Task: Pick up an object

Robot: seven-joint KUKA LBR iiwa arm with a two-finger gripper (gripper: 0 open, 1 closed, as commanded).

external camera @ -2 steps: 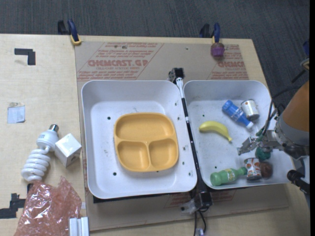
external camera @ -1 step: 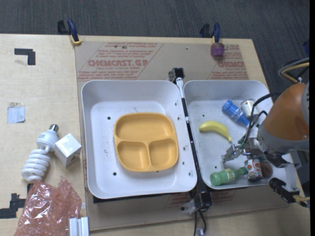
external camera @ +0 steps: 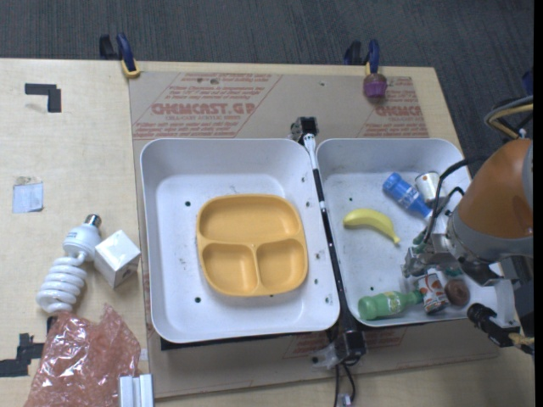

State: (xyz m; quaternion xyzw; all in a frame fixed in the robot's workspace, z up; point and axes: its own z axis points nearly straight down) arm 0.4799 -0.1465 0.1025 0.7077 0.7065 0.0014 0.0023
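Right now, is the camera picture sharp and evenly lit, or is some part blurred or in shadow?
Camera view: even, soft light; the yellow tray and banana look sharp; the left bin casts a dark shadow under its front edge; the tool and small items near it look slightly blurred.

Before me the two white bins (external camera: 161, 227) look like smooth, faintly glossy plastic; the yellow divided tray (external camera: 252, 244) is matt plastic. My worktop (external camera: 68, 159) is pale, smooth wood under a brown paper-faced sheet (external camera: 212, 100). The crumpled pink wrap (external camera: 81, 359) glistens like film.
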